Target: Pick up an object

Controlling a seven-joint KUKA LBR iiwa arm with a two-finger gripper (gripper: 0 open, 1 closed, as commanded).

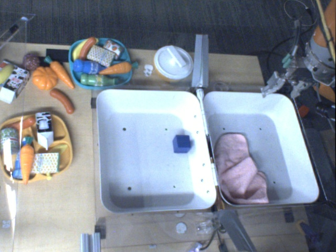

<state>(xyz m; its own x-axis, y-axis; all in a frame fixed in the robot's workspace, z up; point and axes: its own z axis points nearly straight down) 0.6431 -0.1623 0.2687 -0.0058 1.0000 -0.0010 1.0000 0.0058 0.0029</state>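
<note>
A small blue cube [181, 143] lies in the left white bin [110, 140], right of its middle. A crumpled pink cloth [239, 167] rests in the right white bin [294, 140], toward its near left side. My gripper [286, 84] hangs over the far right corner of the right bin, well away from both objects. Its fingers are spread open with nothing between them.
Left of the bins stand a yellow tray [63, 140] and a blue bowl [126, 77] of toy food. Loose toy vegetables [50, 77] lie beside them. A white lidded container [174, 62] sits behind the bins, next to a metal divider post [199, 62].
</note>
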